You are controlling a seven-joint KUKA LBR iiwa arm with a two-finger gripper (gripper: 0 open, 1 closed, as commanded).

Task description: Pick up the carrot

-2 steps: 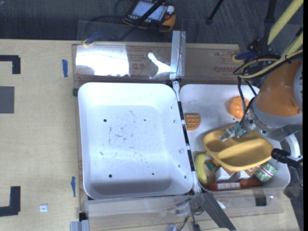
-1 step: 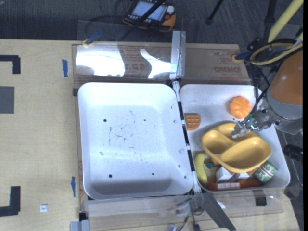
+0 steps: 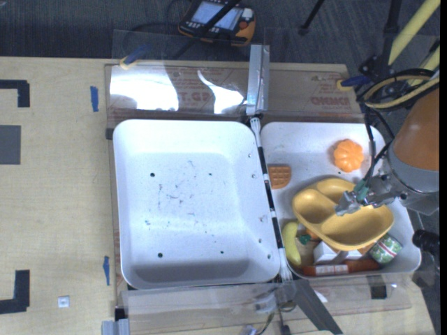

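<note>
Right bin (image 3: 307, 135): a yellow bowl (image 3: 342, 218) is seen near the middle, tilted. The gripper (image 3: 360, 197) is placed at the bowl's upper rim; whether anything is clamped cannot be told. An orange pumpkin-shaped toy (image 3: 348, 155) is set near the far wall. A waffle-like piece (image 3: 279, 176) is found by the left wall. The carrot cannot be identified with certainty. Left bin (image 3: 188, 201): a bare white floor is shown.

A wooden bench (image 3: 56, 187) bears two white bins (image 3: 140, 145). Beyond the bench lies dark carpet (image 3: 84, 12), with a handheld control pad (image 3: 215, 18) resting there.
</note>
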